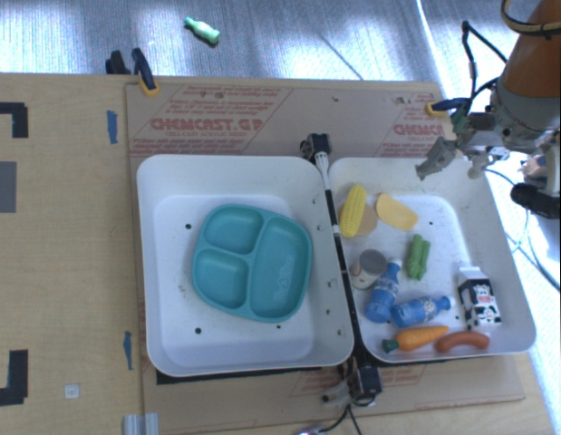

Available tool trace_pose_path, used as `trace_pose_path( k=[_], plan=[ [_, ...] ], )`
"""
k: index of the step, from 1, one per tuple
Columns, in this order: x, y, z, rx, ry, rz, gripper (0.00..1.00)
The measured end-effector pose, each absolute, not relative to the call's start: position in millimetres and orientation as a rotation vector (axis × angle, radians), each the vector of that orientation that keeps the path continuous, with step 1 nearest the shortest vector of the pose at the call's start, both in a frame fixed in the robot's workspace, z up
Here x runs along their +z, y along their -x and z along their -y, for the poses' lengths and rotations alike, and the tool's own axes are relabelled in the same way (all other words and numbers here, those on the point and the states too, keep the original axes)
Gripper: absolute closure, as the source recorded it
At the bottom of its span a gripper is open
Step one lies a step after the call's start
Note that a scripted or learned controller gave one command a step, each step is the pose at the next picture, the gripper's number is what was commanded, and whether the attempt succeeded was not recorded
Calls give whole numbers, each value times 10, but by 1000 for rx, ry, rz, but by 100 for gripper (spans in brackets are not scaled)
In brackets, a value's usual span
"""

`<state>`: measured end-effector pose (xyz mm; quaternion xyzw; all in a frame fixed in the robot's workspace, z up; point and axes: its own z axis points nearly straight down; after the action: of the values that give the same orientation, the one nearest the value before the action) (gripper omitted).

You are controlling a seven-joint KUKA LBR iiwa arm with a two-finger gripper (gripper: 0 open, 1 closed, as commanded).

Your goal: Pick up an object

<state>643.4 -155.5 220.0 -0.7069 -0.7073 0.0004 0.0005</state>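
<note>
Two white bins seen from above

Left bin point(162, 243) holds a teal divided plate point(252, 262); right bin point(507, 270) holds small toys; the gripper point(457, 159), fingers spread and empty, hovers at upper right.

We see two bins side by side on the tabletop point(53, 270). In the left bin point(162, 243) lies a divided plate point(252, 262), alone. The right bin point(498, 270) is crowded: a corn cob point(353, 210) at the back left, a wedge point(396, 212) just right of it, a pickle point(417, 256) toward the middle, two bottles point(400, 306) in front, a carrot point(418, 338) and a sausage point(461, 342) along the front edge, a small carton point(478, 301) at the right. The end effector point(459, 157) hangs over the back rim.
</note>
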Motion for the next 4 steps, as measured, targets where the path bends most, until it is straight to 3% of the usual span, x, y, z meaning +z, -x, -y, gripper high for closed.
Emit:
trace_pose_path(
  k=[1,2,3,4],
  plan=[
    [857,-6207,1279,-2,2055,2379,0],
    [966,-6217,1282,-5,2059,2380,100],
    [964,-6216,1282,-5,2059,2380,0],
    [856,-5304,1177,0,2212,2231,0]
  ],
)
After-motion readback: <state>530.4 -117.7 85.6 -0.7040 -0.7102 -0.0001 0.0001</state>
